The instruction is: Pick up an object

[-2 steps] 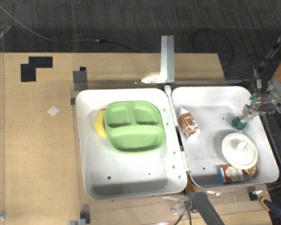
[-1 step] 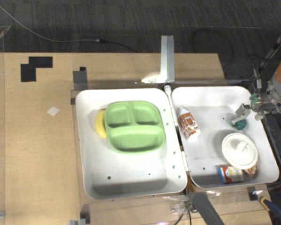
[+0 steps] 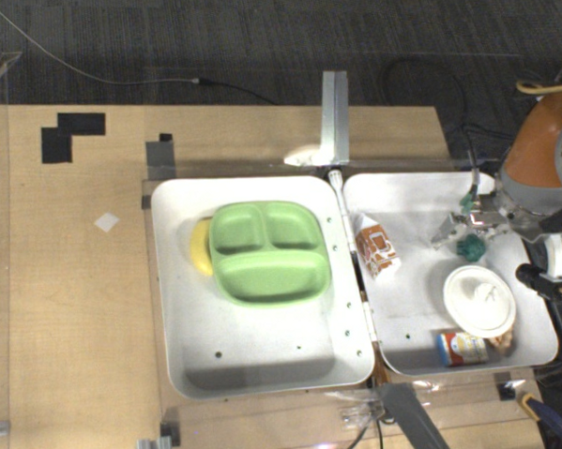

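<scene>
My gripper (image 3: pixel 461 226) hovers at the right bin's (image 3: pixel 414 348) far right corner, over a small teal object (image 3: pixel 470 247). Jaw state: cannot tell. Object looks light, small, maybe rounded and slippery; I'd pinch across its middle.

You see two white bins side by side on the bench. The left bin (image 3: pixel 186 299) holds a green divided tray (image 3: pixel 266 251) with a yellow object (image 3: pixel 200 248) tucked under its left edge. In the right bin (image 3: pixel 413 329) you have a small orange-and-white packet (image 3: pixel 377 249) near the left wall, a white round lid (image 3: pixel 478 300), a can (image 3: pixel 464 347) lying at the front, and a teal object (image 3: pixel 470 247) just below the gripper (image 3: pixel 472 220). The arm (image 3: pixel 541 163) enters from the right.
</scene>
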`<state>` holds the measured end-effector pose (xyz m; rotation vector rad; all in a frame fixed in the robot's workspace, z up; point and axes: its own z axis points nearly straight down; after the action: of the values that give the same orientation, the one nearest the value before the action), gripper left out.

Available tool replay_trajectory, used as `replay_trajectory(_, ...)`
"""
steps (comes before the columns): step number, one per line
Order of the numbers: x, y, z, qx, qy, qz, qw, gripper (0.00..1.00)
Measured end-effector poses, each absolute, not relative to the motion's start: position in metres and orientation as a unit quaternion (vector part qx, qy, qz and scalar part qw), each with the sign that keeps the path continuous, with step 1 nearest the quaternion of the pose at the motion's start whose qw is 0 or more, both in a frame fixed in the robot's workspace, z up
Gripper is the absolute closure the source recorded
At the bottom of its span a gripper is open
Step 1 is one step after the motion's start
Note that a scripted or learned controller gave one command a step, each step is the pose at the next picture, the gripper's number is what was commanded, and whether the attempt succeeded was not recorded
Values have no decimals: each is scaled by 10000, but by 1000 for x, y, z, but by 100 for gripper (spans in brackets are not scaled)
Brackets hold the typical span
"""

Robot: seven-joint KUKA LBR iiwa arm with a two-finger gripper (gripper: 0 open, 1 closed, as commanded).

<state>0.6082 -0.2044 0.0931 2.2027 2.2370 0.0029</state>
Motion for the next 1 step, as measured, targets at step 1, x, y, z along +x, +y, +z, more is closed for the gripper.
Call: replay_trajectory(1,588,-205,86,6844,7291,25,36,0)
